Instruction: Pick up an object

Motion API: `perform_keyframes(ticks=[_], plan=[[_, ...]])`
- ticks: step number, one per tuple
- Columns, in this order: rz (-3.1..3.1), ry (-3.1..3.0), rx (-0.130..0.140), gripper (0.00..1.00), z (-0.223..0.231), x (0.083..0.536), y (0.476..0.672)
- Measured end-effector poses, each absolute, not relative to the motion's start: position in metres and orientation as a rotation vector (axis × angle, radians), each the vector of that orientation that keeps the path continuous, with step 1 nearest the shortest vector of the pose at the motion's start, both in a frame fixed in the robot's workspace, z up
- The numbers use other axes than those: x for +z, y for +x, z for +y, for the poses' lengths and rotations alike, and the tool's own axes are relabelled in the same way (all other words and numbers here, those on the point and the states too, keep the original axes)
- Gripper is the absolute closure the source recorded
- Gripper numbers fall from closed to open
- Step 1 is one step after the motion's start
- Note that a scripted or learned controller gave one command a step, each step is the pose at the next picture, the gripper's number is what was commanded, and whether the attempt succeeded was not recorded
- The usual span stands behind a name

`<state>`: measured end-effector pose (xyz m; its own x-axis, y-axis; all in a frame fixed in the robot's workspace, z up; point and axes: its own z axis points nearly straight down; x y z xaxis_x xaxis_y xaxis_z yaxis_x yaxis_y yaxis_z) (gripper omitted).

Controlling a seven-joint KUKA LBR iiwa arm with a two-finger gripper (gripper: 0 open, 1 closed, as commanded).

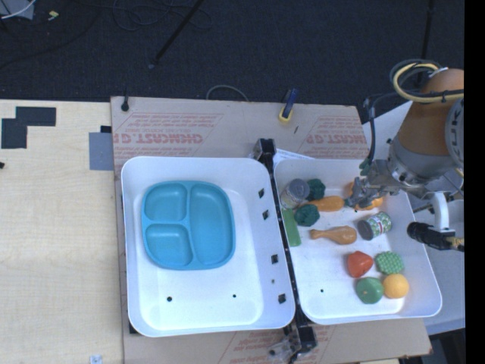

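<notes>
My gripper [363, 196] hangs low over the upper right part of the right bin [424, 309], beside the right end of an orange carrot [330, 203] and just above a small labelled can [375, 225]. Something orange lies close under the gripper, and I cannot tell whether they touch. A tan drumstick [335, 235] lies in the bin's middle. A grey can [293, 192] and two dark green pieces [307, 215] sit at the upper left. A red pepper [359, 263], a green patterned piece [390, 262], a green fruit [369, 290] and a yellow-orange fruit [395, 285] cluster at the lower right.
The left bin [151, 302] holds a blue divided plate [187, 225]. A green stick [291, 227] lies along the right bin's left wall. The arm's grey body with its orange band [424, 120] stands over the bin's upper right corner.
</notes>
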<state>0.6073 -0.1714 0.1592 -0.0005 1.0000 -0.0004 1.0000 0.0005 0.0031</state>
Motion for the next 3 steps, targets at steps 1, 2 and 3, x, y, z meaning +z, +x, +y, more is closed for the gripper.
perform_keyframes(ticks=[1,2,3], plan=[[2.221,2.218,0.003,1.00,-0.166,0.208,0.615],[2.223,2.219,0.000,1.00,-0.167,0.229,0.616],[2.228,2.222,-0.003,1.00,-0.116,0.217,0.605]])
